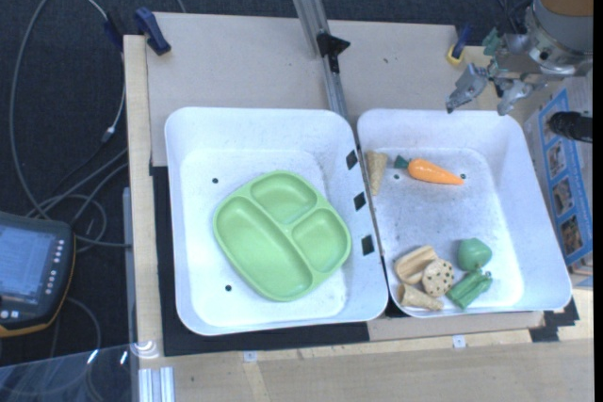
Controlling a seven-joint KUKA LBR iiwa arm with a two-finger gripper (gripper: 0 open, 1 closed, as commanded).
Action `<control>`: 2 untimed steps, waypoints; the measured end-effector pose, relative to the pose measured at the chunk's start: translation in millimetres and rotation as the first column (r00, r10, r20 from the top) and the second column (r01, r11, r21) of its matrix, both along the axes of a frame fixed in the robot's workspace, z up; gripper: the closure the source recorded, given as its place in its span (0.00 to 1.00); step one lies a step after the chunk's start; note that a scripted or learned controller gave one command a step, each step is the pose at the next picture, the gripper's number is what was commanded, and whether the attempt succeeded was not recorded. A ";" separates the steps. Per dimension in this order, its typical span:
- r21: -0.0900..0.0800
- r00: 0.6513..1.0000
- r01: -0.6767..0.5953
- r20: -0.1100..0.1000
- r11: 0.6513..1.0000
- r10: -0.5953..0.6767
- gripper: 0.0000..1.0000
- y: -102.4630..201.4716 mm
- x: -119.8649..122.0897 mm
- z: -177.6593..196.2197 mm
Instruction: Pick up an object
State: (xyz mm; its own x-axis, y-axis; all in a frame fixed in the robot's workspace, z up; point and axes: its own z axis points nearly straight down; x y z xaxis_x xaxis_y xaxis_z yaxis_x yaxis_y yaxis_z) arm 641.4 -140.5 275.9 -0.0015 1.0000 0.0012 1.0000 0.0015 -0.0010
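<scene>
One toy carrot (436, 172) lies in my right bin (528, 202), near its far wall, long axis across the bin, green top toward the left bin (188, 202). It looks light, rigid and slick; I'd grip mid-body. My gripper (482, 90) hovers beyond the rim, fingers apart and holding nothing.

A blue clamp (152, 30) grips the bench (245, 61); a tablet (33, 270) lies left.

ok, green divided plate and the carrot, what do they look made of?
Green plate: likely moulded plastic; uniform pale green, smooth, with a soft sheen on the compartment ridges. Carrot: probably plastic or painted toy food; flat, even orange and a stubby green top. Can't rule out wood.
</scene>
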 end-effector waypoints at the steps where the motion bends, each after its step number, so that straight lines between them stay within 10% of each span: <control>1: -0.001 1.000 0.000 0.000 1.000 0.000 0.00 -0.1 0.0 0.0; 2: -0.001 1.000 0.002 -0.005 1.000 -0.002 0.00 -1.9 -2.3 -42.3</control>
